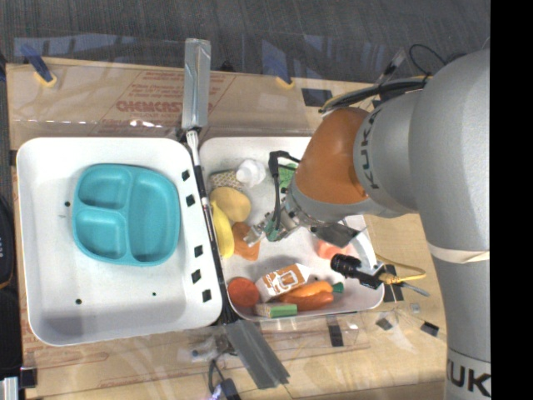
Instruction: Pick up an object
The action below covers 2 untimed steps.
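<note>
fingers (272,226): state unclear, possibly touching orange piece (246,247) | crowded by banana (222,230), carton (281,280)

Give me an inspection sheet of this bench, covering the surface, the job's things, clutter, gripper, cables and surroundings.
Surface: wooden bench bearing two white bins, left bin and right bin, side by side.
Job's things: the right bin holds a banana, a tomato, a carrot, a small carton, a green marker and a white bottle, crowded together.
Clutter: teal divided plate lying flat in the left bin.
Gripper: gripper low over the right bin's middle, beside the banana; finger state unclear.
Cables: black cables running along the arm's upper side.
Surroundings: dark carpet beyond the bench.
</note>
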Motion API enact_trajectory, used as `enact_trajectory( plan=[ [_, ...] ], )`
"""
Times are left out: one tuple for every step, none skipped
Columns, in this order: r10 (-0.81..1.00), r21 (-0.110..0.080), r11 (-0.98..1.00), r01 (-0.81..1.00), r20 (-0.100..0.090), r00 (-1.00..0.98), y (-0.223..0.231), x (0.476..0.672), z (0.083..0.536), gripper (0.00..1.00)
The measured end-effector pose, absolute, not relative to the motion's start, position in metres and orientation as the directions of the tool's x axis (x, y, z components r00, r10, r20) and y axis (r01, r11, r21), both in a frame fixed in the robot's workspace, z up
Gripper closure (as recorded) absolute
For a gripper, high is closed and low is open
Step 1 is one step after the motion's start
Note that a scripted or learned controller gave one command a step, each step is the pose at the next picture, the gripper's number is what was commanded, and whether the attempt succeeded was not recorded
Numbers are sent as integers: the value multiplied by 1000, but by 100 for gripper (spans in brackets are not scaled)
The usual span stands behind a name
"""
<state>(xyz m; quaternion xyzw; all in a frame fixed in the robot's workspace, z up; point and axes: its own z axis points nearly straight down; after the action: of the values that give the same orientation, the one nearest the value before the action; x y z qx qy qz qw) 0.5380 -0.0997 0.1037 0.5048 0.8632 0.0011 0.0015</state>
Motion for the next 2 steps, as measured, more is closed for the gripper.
enact_trajectory(
  plan=[
    [905,0,425,905,-1,-425,-76,614,193,100],
    [905,-1,425,905,0,-425,-76,614,192,0]
  ],
)
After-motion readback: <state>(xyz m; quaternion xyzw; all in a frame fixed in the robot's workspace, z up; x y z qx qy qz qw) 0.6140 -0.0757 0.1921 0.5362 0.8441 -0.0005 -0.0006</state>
